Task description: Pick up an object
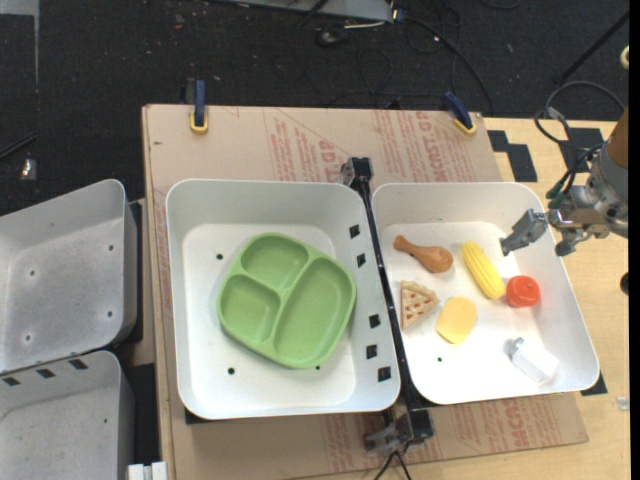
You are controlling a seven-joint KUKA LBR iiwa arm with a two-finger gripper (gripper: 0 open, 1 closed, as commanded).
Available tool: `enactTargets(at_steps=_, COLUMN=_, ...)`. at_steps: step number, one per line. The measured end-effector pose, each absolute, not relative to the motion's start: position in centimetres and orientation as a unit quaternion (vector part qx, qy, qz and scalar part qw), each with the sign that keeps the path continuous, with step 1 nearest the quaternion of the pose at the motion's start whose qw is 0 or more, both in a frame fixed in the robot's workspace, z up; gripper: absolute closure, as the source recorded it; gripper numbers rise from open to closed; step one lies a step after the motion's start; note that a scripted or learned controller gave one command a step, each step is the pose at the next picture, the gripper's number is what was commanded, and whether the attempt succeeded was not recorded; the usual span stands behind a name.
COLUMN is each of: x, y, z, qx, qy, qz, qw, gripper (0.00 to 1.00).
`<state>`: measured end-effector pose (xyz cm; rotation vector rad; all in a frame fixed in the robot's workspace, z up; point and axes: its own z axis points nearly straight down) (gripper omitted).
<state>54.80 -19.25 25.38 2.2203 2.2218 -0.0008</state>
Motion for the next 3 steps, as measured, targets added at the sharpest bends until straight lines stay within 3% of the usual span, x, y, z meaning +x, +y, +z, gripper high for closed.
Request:
enactTargets(at_steps=2, x=54.3, y=-19.4, z=13.3, qx=0.708, qy=0.706, qz=-0.0007, qw=-0.001, gripper=0.00)
enactTargets(at_steps=3, x=54.6, y=-18.6, z=9.2, qx=0.705, qy=0.709, qz=0.0045, qw=-0.004, gripper=0.00)
